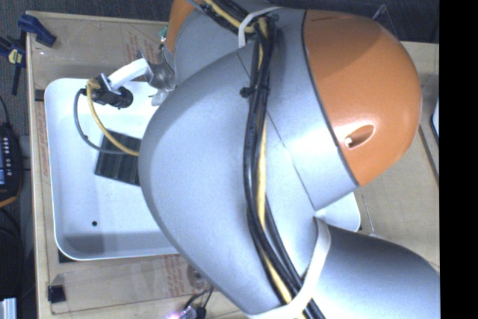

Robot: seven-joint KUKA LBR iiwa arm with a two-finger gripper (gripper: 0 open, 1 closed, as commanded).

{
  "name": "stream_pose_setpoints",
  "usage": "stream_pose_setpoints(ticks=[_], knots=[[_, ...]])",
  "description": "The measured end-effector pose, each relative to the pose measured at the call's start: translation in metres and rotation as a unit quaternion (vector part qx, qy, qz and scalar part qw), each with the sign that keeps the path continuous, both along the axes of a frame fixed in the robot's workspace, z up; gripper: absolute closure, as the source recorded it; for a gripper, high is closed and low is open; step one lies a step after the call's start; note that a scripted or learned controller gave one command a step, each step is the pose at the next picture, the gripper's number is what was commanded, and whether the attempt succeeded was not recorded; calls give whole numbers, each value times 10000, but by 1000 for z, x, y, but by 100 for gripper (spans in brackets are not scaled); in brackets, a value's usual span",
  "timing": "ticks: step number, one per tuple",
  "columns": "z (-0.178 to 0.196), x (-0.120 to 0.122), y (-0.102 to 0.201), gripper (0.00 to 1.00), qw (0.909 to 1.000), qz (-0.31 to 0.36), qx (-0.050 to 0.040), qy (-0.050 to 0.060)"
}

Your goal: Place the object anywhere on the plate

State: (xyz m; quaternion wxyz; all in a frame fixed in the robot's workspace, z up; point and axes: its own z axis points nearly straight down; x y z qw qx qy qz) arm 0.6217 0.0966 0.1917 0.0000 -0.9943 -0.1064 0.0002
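Observation:
The grey arm [246,183] with its orange band [366,93] reaches across from the right and covers most of the left white bin [67,183]. Its wrist end hangs over the bin's far part, where a white fitting [127,75] and a black plug [116,95] carry a looping yellow cable [93,119]. A dark ribbed block [117,160] pokes out from under the arm onto the bin floor. I cannot tell whether it belongs to the gripper or is a loose object. Whatever lies beneath the arm is hidden.
A small dark speck [95,223] lies on the bin floor near its front left corner. A blue clamp [35,28] sits at the bench's far left corner. A sliver of the right bin [434,116] shows past the arm.

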Motion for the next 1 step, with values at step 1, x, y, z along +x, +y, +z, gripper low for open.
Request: stream_pose_setpoints(ticks=[1], knots=[[108, 6, 21, 0, 9962, 871, 16, 2]])
